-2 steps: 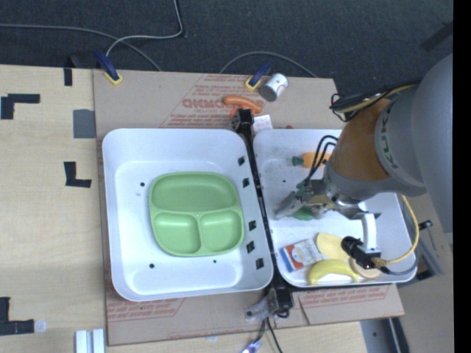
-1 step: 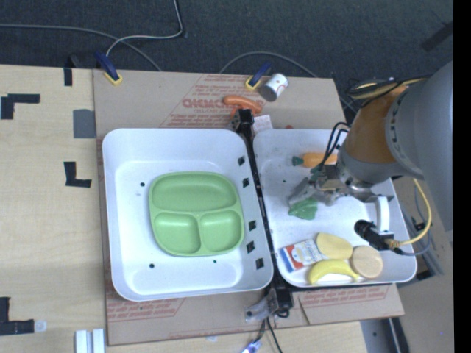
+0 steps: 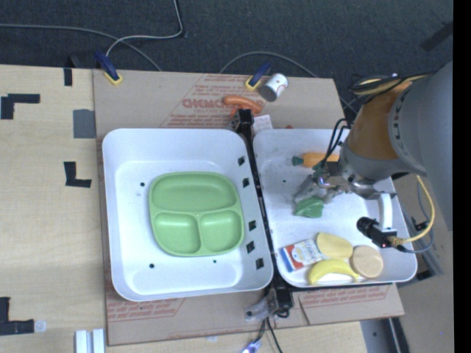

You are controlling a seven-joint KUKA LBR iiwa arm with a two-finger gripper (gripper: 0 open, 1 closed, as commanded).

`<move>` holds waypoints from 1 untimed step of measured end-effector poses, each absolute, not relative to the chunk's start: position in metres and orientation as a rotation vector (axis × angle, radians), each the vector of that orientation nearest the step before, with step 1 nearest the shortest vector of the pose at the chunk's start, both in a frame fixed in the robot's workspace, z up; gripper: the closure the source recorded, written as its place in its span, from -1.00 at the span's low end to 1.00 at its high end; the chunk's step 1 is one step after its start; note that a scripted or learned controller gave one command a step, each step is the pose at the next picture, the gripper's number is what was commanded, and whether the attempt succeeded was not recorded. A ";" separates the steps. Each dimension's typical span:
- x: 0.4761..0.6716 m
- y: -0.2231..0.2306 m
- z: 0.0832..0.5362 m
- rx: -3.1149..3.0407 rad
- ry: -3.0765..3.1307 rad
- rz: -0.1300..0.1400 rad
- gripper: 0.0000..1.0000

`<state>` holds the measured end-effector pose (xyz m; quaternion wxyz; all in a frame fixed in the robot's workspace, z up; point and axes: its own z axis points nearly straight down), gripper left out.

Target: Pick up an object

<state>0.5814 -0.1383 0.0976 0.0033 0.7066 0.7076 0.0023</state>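
My gripper (image 3: 315, 190) is low inside the right bin (image 3: 401, 274), near its middle. A small green object (image 3: 310, 209) lies right below the gripper tip, touching or nearly touching it. Whether the gripper has hold of it is hidden from this angle. An orange carrot-like piece (image 3: 315, 158) lies just behind the gripper, partly covered by the wrist. Along the bin's front edge lie a yellow banana (image 3: 329, 272), a rounded yellow piece (image 3: 333, 244), a tan round disc (image 3: 367, 262) and a small red and white packet (image 3: 299, 254).
The left bin (image 3: 121, 197) holds a green divided plate (image 3: 196, 212). The arm's grey body and orange band (image 3: 375, 127) cover the right bin's far right side. Clips, a small white cylinder (image 3: 274, 87) and cables lie on the cardboard behind the bins.
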 end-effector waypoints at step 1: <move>0.571 -0.130 0.206 2.218 2.221 0.001 1.00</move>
